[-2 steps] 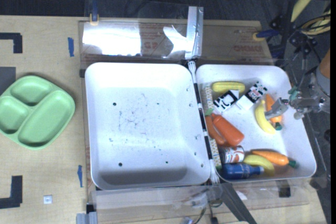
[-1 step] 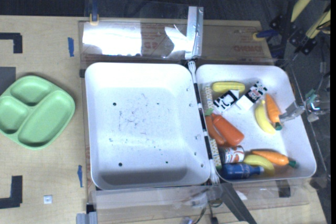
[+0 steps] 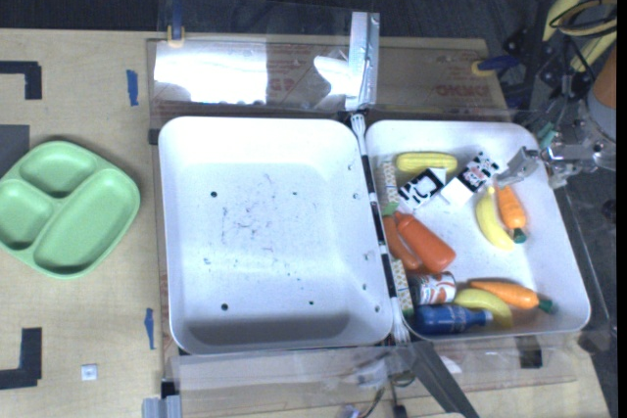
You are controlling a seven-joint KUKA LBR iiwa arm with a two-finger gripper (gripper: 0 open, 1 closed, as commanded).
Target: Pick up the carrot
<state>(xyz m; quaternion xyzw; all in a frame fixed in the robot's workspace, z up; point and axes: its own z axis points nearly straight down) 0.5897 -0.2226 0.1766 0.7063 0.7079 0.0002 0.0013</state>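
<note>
Brown wood made up the bench top [image 3: 78,83], and two shallow white plastic bins sat on it side by side. A light green plastic plate with three parts [image 3: 129,201] lay far off to the left. The left white bin [image 3: 181,144] is not where the job was. The right white bin [image 3: 574,274] had many toys in it. The small orange toy carrot with a green end [image 3: 508,207] lay near the top right of that bin, touching a curved yellow toy banana [image 3: 490,222] on its left. The grey metal gripper [image 3: 534,162] hung just above and a bit to the right of that carrot, very near its fat orange end. I could not tell if the gripper was open or closed, and nothing showed inside it. The carrot's long side ran almost straight up and down the picture, leaning a little. Its green end pointed down toward the front of the bin, away from the gripper. A second, longer orange toy carrot [image 3: 505,292] lay sideways near the front wall, with its green end pointing right. I think the first carrot was the easy one to reach, with a short move down and left.
</note>
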